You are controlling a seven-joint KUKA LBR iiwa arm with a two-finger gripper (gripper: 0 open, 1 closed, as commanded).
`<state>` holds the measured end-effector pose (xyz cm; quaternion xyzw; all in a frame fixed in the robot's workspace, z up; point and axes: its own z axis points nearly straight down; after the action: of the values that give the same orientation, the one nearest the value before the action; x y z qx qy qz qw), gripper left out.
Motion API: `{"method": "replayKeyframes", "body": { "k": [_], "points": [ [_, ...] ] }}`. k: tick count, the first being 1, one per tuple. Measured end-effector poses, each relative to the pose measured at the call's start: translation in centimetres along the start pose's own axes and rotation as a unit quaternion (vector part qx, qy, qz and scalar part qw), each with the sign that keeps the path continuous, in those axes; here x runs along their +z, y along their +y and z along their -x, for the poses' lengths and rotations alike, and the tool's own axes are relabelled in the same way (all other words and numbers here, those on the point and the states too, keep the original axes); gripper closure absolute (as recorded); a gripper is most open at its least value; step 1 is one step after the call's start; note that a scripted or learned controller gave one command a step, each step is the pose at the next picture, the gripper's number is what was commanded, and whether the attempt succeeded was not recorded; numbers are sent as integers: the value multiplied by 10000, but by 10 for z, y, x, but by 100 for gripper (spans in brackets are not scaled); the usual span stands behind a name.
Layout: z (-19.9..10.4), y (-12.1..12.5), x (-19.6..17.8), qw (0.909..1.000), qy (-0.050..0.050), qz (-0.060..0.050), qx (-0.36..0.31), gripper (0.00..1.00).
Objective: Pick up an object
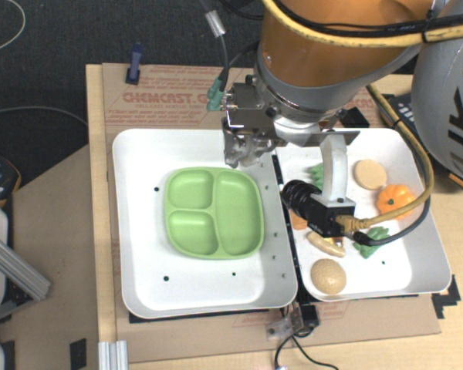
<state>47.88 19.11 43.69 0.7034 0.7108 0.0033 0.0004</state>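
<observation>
Nearest us, a round tan lump lies in the right bin. An orange and a pale disc lie behind it, loose but crowded near the walls. The left bin carries a green divided plate with bare floor around it. Farther back, the tool hangs over the plate's far edge; we cannot tell whether it is released or clenched.

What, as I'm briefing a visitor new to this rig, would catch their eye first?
The arm's big orange band looms across the top of the view. Below it, a light green divided plate lies in the middle of the left bin. The right bin holds small food-like items, among them an orange fruit and a tan round biscuit.
</observation>
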Motion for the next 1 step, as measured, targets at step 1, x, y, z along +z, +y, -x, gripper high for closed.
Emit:
{"method": "replayKeyframes", "body": {
  "k": [1],
  "points": [
    [-29,1,-34,10000,-4,3,28,100]
  ]
}}
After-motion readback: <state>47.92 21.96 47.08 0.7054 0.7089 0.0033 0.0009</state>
